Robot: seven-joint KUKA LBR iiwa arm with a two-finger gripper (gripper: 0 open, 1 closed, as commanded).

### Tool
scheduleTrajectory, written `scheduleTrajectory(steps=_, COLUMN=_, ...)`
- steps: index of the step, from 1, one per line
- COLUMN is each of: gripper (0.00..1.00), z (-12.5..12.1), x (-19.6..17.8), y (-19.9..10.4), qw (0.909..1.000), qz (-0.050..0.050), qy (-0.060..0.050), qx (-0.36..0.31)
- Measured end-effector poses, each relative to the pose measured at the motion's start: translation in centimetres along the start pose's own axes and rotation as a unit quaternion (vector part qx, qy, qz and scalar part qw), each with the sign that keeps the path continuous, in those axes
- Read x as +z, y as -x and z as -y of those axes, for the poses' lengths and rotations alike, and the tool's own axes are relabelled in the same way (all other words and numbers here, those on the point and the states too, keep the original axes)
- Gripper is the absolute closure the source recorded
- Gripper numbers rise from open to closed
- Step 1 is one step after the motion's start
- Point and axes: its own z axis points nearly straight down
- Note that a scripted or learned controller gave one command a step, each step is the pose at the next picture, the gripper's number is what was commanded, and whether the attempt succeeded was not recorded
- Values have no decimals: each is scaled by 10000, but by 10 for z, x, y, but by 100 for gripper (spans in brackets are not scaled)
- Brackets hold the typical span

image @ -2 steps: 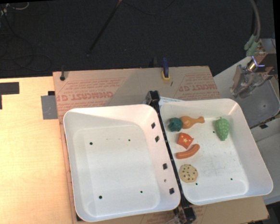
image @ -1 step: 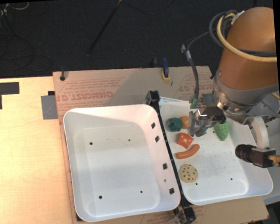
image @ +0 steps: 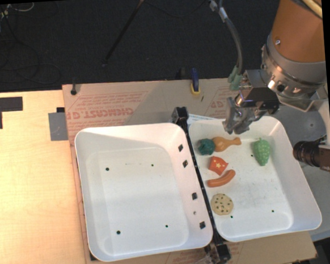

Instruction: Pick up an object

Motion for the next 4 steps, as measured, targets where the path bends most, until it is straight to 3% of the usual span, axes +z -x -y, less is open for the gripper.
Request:
scheduleTrajectory(steps=1, gripper=100, z=5, x=180, y=10, qw=9999, qz=34, qy=-165, qx=36)
scheduleTrajectory(steps=2, gripper=100, z=-1, x=-40, y=-29, qw=10000, qz=-3, qy=20, qx=9)
scheduleTrajectory(steps=3, gripper=100, z=-15, x=146, y=-37, qw=9999, qz=40, qy=-154, qx=28)
scheduleTrajectory(steps=4, gripper=100, z=3, x=158, y=-74, qw=10000, qz=19, qy=-91, qx=10)
